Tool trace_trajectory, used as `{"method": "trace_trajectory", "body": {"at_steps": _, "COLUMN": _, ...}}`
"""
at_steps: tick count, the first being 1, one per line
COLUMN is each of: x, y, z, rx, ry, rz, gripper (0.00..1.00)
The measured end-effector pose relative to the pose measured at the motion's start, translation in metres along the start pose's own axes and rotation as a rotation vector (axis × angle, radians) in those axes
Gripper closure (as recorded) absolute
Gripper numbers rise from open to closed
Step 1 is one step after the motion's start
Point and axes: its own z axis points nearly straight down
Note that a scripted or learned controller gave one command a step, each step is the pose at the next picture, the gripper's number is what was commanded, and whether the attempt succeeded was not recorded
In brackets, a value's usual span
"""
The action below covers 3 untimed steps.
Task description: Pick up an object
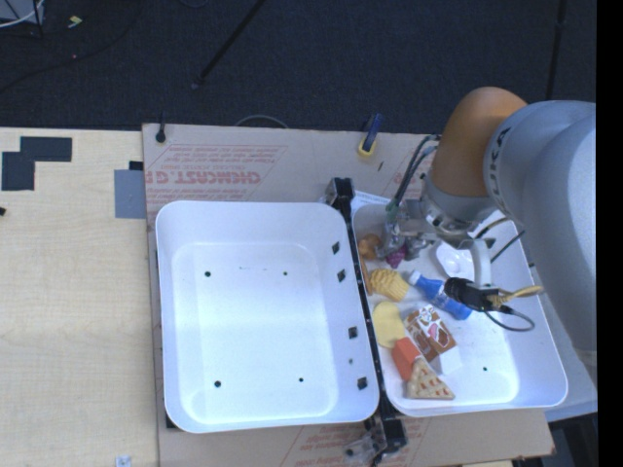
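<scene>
My gripper (396, 242) is low in the back left part of the right bin (531, 382), reaching in from the right. A small purple object (395, 258) lies right at its tip, and I cannot see whether it is held. A brown piece (367, 248) sits just to the left of the gripper. In front of it lie a yellow ridged toy (387, 282), a blue and white bottle (435, 293), a pale yellow round piece (387, 324), a brown and white packet (431, 329), an orange piece (404, 357) and a waffle wedge (426, 383).
The left bin (180, 261) stands next to the right one, joined by a black divider with clips (355, 290). The objects crowd the right bin's left half. A blue and yellow clamp (369, 137) sits on the board behind the bins.
</scene>
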Motion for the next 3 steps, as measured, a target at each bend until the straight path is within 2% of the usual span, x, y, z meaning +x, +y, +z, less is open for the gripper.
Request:
{"method": "trace_trajectory", "body": {"at_steps": 1, "x": -0.001, "y": 0.000, "z": 0.001, "rx": 0.002, "ry": -0.001, "rz": 0.001, "gripper": 0.00}}
{"method": "trace_trajectory", "body": {"at_steps": 2, "x": -0.008, "y": -0.014, "z": 0.026, "rx": 0.003, "ry": -0.002, "rz": 0.003, "gripper": 0.00}}
{"method": "trace_trajectory", "body": {"at_steps": 3, "x": -0.027, "y": -0.035, "z": 0.025, "rx": 0.003, "ry": 0.000, "rz": 0.002, "gripper": 0.00}}
